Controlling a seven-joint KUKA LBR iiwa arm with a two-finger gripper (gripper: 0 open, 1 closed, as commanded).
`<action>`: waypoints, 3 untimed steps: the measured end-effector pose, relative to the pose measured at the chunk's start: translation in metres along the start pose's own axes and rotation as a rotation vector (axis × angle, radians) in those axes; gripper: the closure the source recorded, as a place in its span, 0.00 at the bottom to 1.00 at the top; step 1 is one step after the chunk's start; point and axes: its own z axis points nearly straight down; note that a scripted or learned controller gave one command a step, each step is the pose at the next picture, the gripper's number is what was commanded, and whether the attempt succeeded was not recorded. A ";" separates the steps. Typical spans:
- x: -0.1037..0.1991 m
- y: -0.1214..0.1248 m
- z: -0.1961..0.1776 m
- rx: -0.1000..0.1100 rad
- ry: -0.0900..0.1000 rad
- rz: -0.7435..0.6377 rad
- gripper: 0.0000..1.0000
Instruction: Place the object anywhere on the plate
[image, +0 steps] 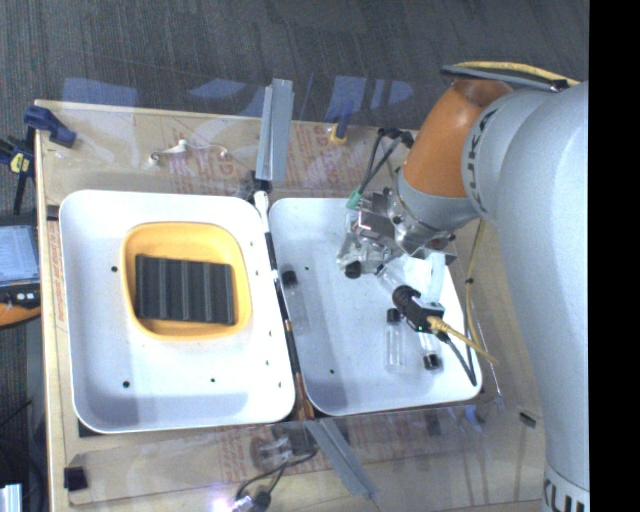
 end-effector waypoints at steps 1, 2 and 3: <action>0.039 -0.016 -0.013 0.004 -0.001 -0.183 1.00; 0.101 -0.018 -0.008 -0.002 -0.002 -0.385 1.00; 0.101 -0.018 -0.008 -0.002 -0.002 -0.384 0.00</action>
